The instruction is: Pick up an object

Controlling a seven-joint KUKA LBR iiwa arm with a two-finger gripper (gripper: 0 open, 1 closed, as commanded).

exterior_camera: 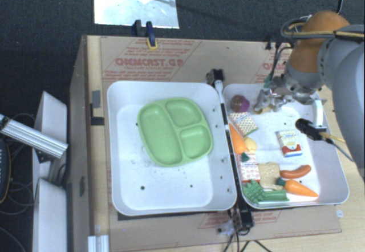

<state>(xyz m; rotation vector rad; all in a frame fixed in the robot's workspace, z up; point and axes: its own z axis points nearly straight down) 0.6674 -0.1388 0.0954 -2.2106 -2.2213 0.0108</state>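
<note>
Toy food is crowding the right bin's [336, 188] near edge, a carrot [300, 189] at five o'clock. I'm hovering the gripper [268, 101] by the purple ball [239, 102]; whether it's parted or closed, I can't tell.

Grey arm [345, 60], orange wrist band [311, 45], metallic pincer [268, 102]

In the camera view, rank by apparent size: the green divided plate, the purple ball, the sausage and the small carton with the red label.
Largest to smallest as they look:
1. green divided plate, by far
2. small carton and sausage: too alike to rank; the sausage is longer but thinner
3. purple ball
</note>
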